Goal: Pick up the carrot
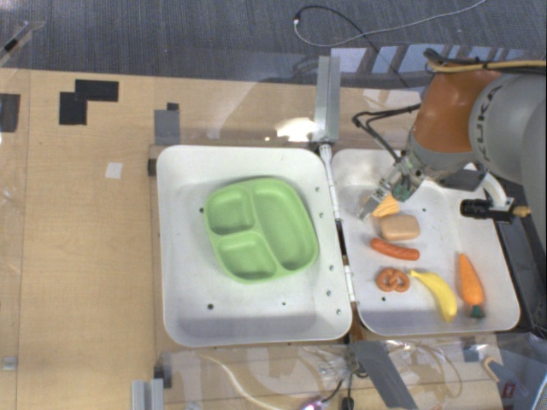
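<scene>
A pale wooden bench [77, 254] bears 2 glossy white bins. In the right bin [491, 319], the tapered orange carrot [470, 282] lies by the right wall. The gripper [382, 196], fingers spread, hovers over a yellow wedge [387, 207].

bench [77, 254] | wooden top | left bin [179, 306] | right bin [496, 314] | side by side, touching

tabletop [77, 254]: pale wood-look, smooth, matt | bins [184, 314]: white plastic, smooth, soft sheen | divided plate [259, 227]: green plastic, satin | carrot [470, 284]: orange plastic look, smooth | banana [436, 292]: yellow, glossy | arm [513, 126]: grey, smooth, with glossy orange band | floor [171, 15]: dark, ribbed
</scene>
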Robot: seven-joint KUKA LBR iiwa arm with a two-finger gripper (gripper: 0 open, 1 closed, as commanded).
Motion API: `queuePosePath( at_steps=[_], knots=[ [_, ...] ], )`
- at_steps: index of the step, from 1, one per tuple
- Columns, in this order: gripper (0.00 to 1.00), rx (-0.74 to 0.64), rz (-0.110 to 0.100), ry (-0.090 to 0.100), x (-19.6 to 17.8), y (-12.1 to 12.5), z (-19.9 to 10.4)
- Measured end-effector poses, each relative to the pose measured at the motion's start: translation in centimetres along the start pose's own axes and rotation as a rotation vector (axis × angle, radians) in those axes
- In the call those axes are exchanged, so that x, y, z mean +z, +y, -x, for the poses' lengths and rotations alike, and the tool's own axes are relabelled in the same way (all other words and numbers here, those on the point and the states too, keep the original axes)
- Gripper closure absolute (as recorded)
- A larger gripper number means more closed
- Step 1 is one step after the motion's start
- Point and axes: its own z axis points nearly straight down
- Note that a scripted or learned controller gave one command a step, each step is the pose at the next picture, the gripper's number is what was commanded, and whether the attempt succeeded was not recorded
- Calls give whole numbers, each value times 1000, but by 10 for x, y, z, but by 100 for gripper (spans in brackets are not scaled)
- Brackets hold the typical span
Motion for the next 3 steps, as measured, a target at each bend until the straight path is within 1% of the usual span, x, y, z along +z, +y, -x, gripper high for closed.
queuePosePath(
  at_steps=[1,2,3],
  knots=[
    [0,-174,-2,0,-76,-34,47],
    [0,-592,0,2,-49,-10,23],
    [0,-800,0,-1,-60,-38,56]
  ],
)
